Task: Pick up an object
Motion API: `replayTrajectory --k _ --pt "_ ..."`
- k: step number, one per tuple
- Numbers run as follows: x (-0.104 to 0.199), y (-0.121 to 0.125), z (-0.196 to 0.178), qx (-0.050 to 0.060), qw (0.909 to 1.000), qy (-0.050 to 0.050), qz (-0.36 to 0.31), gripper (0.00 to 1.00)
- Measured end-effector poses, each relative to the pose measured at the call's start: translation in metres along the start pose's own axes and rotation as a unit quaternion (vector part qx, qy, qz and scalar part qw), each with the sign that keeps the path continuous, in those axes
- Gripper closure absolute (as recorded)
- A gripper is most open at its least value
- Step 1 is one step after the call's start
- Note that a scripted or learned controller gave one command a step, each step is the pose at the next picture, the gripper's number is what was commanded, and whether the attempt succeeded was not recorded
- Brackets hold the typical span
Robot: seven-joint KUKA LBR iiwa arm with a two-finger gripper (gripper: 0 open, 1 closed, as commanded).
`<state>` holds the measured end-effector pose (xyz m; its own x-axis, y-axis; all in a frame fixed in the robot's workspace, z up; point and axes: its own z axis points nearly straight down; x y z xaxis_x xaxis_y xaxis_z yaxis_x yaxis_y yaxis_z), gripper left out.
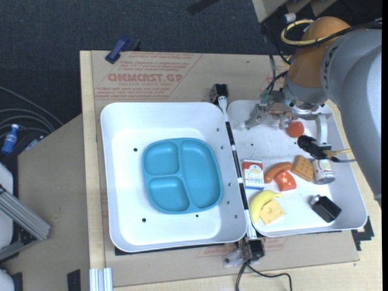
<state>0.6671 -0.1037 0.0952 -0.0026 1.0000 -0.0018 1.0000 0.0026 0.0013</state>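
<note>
Arm (357, 83): grey bulk at the view's right, nearest the lens; reaches over the far end of the right bin (257, 143).
Tool (271, 115): low over that far end, toward the wall shared with the left bin. Spread or pressed together: cannot tell. No thing seen in its grip.
Red ball (295, 128): just beside the tool, on its right and slightly nearer the lens. Round, no long axis, so approach angle probably matters little. Likeliest pick, judged by nearness; a short shift right and toward the lens would put the tool over it.
Cracker (302, 167): further toward the lens, apart from the ball; can (324, 172) just beside it.
Carrot (277, 170): mid-bin, long axis slanted; box (252, 173) beside it, by the shared wall.
Banana (260, 202): near end, touching cheese (273, 212).
Black block (325, 208): near right corner, well apart from the tool.
Left bin (121, 162): holds a blue tray (182, 174).
Tabletop (94, 211): carries both bins.
</note>
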Motion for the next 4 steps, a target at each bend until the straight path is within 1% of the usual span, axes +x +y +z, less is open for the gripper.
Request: replayTrajectory --k 1,2,3,4 --pt "0.0 -0.001 0.011 0.002 1.0 0.001 0.001 0.0" --pt "0.0 0.0 0.0 0.0 1.0 0.0 0.0 1.0" --pt "0.001 0.0 0.0 0.001 1.0 0.0 0.0 0.0" --pt "-0.002 -0.001 0.011 0.002 1.0 0.001 0.001 0.0"
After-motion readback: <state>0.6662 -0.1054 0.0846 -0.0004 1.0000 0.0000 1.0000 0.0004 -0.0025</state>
